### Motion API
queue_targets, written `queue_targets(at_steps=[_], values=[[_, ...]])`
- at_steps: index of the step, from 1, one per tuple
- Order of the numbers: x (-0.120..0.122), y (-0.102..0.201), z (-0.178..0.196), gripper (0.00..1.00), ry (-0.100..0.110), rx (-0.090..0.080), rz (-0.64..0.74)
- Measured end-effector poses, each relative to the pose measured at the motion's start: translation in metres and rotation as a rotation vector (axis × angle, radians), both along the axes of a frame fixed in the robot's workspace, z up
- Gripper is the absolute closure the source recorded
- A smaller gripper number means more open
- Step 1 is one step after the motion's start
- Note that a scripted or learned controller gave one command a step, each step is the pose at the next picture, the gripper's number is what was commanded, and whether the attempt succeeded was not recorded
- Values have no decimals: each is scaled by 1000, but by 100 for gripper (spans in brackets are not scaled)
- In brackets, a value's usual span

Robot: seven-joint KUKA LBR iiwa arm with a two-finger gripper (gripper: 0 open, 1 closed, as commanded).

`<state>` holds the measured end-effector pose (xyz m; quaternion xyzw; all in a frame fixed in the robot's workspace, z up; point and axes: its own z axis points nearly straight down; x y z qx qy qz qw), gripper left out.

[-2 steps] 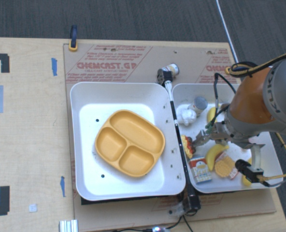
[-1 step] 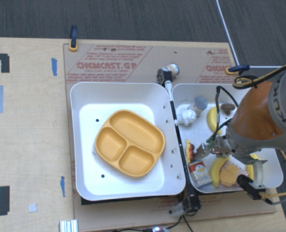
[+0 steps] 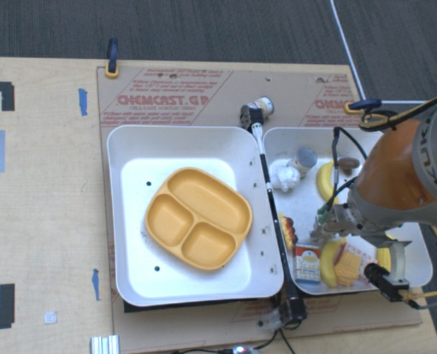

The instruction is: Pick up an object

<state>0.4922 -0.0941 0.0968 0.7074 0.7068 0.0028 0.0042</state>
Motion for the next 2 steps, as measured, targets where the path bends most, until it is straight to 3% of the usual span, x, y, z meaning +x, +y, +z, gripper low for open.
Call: queue_targets(at_steps=[1, 2], values=[[-12, 77, 88, 100, 8, 3, 3], [-13, 12, 88, 100, 8, 0, 0]])
